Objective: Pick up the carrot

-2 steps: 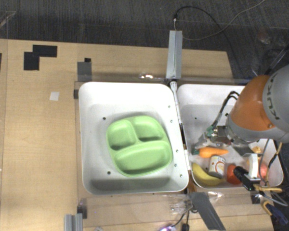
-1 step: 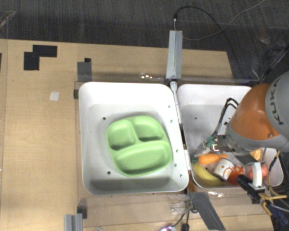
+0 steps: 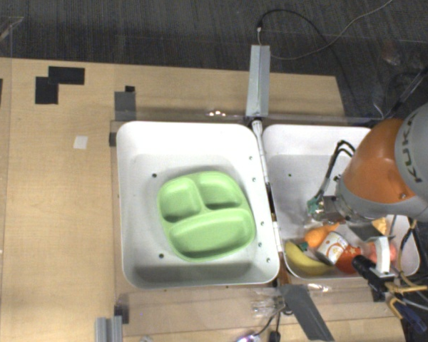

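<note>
- Grey and orange, the arm [image 3: 385,173] is reaching in from the right and is hanging over the near part of the right bin [image 3: 299,155].
- Its pincer [image 3: 327,216] is sitting low under the orange band, just above the cluster of food in the bin's near end; whether it is apart or together I cannot tell, since the wrist is covering it from this slanted view.
- An orange piece that is looking like the carrot [image 3: 315,238] is lying in the near part of the right bin, directly below the pincer and just beside the banana; whether the pincer is touching it is unclear.
- The yellow banana [image 3: 304,259] is lying along the near left corner of that bin, curving toward the near wall.
- A red and white packet [image 3: 337,249] is resting just right of the carrot, tilted, with more red items [image 3: 385,251] partly hidden under the arm to its right.
- The left bin [image 3: 139,191] is holding a green divided plate [image 3: 205,214], which is sitting flat around the bin's middle, well apart from the arm.
- Both bins are standing side by side on the wooden surface [image 3: 50,212], touching along their shared edge.
- Black cables [image 3: 321,38] are trailing across the dark floor at the far side.
</note>
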Robot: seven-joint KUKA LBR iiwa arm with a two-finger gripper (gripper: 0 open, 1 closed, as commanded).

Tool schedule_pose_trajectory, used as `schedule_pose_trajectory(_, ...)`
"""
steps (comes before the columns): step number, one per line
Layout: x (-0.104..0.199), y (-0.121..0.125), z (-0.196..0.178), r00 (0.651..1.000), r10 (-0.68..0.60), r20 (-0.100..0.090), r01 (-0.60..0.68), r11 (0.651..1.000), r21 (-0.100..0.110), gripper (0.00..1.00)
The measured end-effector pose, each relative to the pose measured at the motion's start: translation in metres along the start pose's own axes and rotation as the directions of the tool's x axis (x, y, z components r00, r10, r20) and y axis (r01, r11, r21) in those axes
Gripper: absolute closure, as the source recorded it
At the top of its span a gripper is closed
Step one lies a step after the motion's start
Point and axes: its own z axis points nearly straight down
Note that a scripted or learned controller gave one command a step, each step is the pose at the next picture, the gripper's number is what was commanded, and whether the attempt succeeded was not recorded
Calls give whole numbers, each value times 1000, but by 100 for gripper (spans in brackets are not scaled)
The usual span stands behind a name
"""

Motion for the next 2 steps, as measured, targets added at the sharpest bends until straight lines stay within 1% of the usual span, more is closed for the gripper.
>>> schedule_pose_trajectory(1,0,0,0,1000,0,0,0,1000,1,0)
schedule_pose_trajectory(2,-49,-8,12,1000,27,-1,-27,1000,14,0)
